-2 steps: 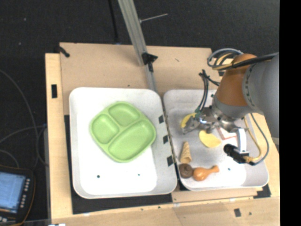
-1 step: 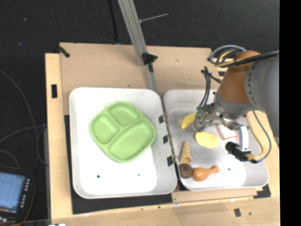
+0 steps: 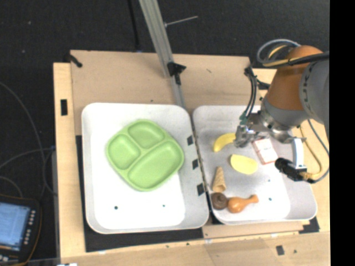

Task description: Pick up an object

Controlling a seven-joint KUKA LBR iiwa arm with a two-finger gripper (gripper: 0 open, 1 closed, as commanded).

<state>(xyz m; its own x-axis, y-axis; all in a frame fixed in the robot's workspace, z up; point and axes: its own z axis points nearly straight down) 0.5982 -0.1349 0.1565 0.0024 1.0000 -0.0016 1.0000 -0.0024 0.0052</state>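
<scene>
I have the gripper point(image 3: 242, 138) low in the right bin point(image 3: 299, 201), at the banana's point(image 3: 223, 142) right end | jaw state: I cannot tell | banana looks light, stiff, smooth, curved; I'd pinch it mid-body across the narrow width | lemon point(image 3: 244, 164) just near of it, cone point(image 3: 219, 179) and drumstick point(image 3: 242, 203) nearer | left bin point(image 3: 100, 206) has green tray point(image 3: 145, 154)

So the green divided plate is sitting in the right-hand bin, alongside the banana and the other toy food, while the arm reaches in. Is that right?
Not quite. In the camera view the green divided plate lies in the left bin, by itself. The banana and the other toy food are in the right bin, where the gripper reaches in.
</scene>
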